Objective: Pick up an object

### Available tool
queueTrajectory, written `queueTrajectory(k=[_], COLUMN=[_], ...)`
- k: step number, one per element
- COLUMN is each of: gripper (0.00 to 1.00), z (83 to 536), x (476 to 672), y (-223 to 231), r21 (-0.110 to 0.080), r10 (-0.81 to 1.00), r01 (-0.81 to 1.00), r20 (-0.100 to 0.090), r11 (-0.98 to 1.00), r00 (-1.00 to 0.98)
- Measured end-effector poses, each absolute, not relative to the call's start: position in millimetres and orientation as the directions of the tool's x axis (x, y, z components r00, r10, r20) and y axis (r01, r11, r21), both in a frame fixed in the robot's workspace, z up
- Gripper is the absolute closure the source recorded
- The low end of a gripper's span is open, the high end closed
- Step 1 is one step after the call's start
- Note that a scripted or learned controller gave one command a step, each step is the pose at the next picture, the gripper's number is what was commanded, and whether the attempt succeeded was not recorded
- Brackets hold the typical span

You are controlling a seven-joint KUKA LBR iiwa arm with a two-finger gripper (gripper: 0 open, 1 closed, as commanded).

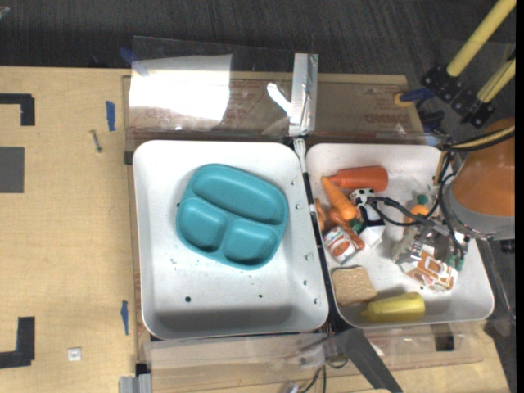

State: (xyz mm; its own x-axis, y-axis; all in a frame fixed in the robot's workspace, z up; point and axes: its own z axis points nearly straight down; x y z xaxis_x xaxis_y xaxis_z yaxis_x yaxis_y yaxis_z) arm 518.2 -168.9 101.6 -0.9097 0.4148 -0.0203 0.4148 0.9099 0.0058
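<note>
- We see a light wooden bench (57, 244) that carries two shallow white bins side by side; it has much bare surface on the left of the view.
- The left bin (164, 301) holds one thing, a teal divided tray (232, 214) with three compartments. The tray lies in the upper middle, and there is open white floor all around it, widest toward the near edge.
- The right bin (475, 297) is crowded. Its free floor is mostly at the top right corner and along the near right edge.
- The grey arm with its orange band (487, 188) reaches in over the right edge of the right bin.
- The gripper (426, 248) hangs low over the right half of this bin, among cables. We cannot tell if its jaws are apart or together.
- We count one yellow banana-like piece (395, 305), lying along the near wall of the right bin.
- One red-orange cylinder (359, 176) lies near the far wall.
- Two carrot-like orange pieces (339, 199) lie just below it, close to the wall between the bins.
- One tan, bread-like square (353, 283) lies just beside the yellow piece.
- One small red and white packet (342, 242) lies near the dividing wall, and another, orange and white (432, 273), lies just under the gripper.
</note>
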Motion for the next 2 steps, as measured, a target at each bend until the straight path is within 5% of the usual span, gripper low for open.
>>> queueTrajectory(k=[1, 2], gripper=[1.00, 1.00], z=[232, 97], x=[513.1, 582.7], y=[-206, -216], r21=[0.002, 0.001], r10=[0.536, 0.414], r01=[0.536, 0.414], r20=[-0.012, 0.005], r11=[0.844, 0.910], r00=[-0.844, -0.910])
